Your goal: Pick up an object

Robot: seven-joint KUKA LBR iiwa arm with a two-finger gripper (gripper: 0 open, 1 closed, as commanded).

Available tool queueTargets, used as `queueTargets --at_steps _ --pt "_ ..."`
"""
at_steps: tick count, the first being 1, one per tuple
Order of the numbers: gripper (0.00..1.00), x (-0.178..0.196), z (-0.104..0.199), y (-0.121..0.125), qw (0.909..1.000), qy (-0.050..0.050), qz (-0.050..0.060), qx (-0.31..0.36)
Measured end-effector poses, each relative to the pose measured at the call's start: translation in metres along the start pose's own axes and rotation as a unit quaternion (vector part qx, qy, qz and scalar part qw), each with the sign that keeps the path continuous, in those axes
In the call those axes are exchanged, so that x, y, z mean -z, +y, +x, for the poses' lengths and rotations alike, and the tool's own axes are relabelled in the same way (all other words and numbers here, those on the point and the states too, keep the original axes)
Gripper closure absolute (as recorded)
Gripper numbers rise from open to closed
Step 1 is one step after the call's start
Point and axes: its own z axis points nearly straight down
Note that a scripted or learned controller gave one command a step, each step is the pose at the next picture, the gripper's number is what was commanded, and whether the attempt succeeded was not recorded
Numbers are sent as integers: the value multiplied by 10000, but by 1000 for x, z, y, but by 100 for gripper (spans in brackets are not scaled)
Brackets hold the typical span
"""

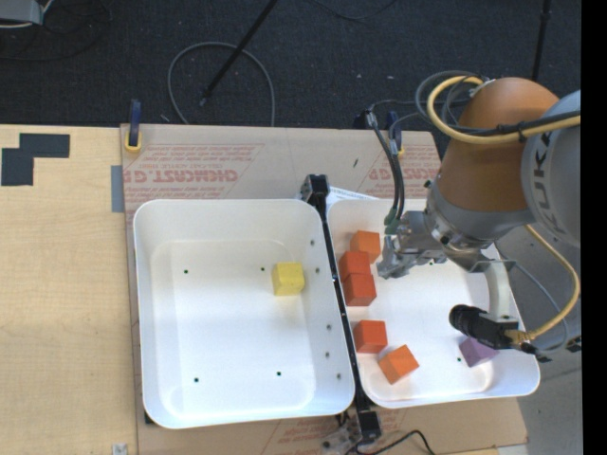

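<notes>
Yellow cube [289, 279] in left bin, orange blocks [358, 278] (several) and purple block [474, 352] in right bin

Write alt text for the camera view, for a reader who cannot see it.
The grey arm's gripper hangs over the right bin, beside a cluster of orange blocks; a purple block sits near its right edge. The left bin has one yellow block.

Even, bright overhead light. Left of the pincer [403, 254], the white bins [161, 254] glare almost featureless, with soft shadows along their inner walls. Beyond it the dark floor [313, 36] stays dim. The focus is slightly soft throughout.
</notes>
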Motion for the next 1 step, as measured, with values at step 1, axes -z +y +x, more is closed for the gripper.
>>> queueTargets --at_steps 1 --pt "100 0 57 -1 10000 -5 2 0"
